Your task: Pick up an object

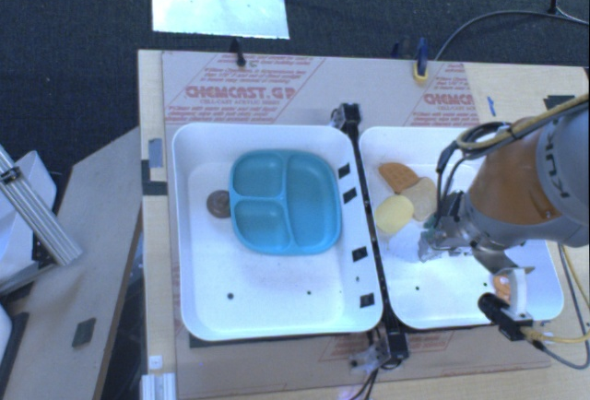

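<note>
The right bin (433, 311) holds a tan-orange piece (398, 174), a pale yellow round object (394, 214) and a whitish object (423, 196) bunched at its far left. My gripper (431, 243) hangs low over this bin, just right of the yellow object and below the whitish one. Nothing shows between its tips. The grey and orange arm (516, 191) covers the right part of the bin. A small orange object (503, 280) peeks out under the arm near the bin's front right.
The left bin (207, 297) bears a blue divided plate (281, 202) and a small brown round piece (218, 204) beside it. A black clip strip (361, 214) runs along the wall between the bins. Cables (544, 334) trail at the front right.
</note>
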Tool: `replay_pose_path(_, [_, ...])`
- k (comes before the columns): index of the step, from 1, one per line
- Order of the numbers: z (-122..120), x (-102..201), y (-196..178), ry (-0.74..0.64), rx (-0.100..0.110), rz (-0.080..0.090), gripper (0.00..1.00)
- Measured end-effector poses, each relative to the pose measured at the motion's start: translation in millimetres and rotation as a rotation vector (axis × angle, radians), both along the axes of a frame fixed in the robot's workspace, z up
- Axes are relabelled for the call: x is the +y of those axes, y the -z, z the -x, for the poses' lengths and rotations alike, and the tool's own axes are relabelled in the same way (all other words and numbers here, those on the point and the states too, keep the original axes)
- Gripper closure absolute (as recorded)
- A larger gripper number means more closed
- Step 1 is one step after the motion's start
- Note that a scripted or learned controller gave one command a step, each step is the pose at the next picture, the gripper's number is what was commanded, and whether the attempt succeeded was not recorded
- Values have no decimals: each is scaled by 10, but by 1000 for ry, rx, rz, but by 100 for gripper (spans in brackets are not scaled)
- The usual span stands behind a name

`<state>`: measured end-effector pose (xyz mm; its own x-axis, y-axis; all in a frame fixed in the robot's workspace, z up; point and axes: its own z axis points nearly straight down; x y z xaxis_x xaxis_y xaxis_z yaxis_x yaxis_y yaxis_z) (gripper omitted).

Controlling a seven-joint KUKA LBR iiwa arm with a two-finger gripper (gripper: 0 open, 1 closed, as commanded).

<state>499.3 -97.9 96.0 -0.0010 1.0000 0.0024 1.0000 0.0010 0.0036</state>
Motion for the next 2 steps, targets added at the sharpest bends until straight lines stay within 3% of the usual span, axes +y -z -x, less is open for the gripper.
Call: replay_pose_path(2, [-4, -18, -1076, -4, -4, 4, 100])
